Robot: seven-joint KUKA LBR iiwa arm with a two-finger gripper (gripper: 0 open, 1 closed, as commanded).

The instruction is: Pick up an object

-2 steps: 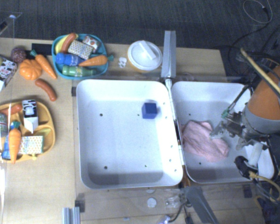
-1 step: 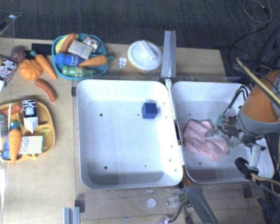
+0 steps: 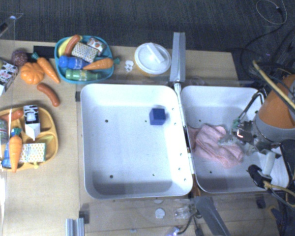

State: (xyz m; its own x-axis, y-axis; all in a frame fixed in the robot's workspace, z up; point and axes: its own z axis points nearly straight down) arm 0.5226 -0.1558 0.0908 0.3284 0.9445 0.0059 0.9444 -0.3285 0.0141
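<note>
Two bins on bench, side by side. Nearest camera, at 6 o'clock: front rims only, nothing to pick there. Right bin at 3 o'clock held a pink cloth, crumpled, lying flat on the floor toward the bin's centre. Gripper sat low at the cloth's right edge, touching or just above it. Could not tell whether spread or pinched together; too small and blurred. No fabric seen lifted between the tips, so no confirmed hold. Left bin held one blue cube, toward 1 o'clock of that bin, well apart from the arm, untouched. Farther back, at 11 o'clock: blue bowl of toy food; at 12: white lid. Judged: approach done, descent onto cloth done or nearly. Left: close, lift, verify.
</note>
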